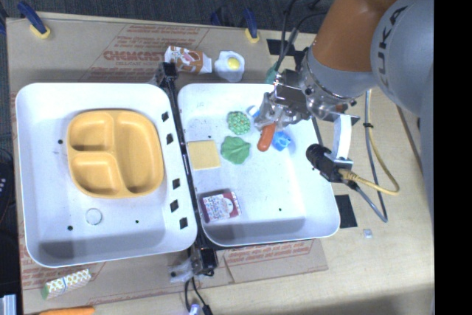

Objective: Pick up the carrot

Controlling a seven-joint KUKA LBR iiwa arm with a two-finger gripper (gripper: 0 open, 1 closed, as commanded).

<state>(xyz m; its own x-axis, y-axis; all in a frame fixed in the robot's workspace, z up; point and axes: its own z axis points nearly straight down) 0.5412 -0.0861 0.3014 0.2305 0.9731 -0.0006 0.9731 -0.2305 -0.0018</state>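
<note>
The pincer [271, 116] was seen low over the right bin [310, 217], at the end of the grey arm [369, 26] with its orange band. Whether it was wide, narrow or closed on anything could not be told from this view. The carrot [265, 137] was found directly under it, lying tilted on the bin floor, its upper end hidden by the pincer. A small blue item [282, 142] was placed just to the right of the carrot, touching or nearly so. To the left of the pincer a green dotted ball [237, 121] was seen, with a green leaf [236, 150] below it, and further left a yellow cheese square [203, 155]. A red packet [220, 206] was set nearer the front wall. Well to the left, the other bin [37, 232] was occupied by a yellow divided tray [115, 152].
</note>
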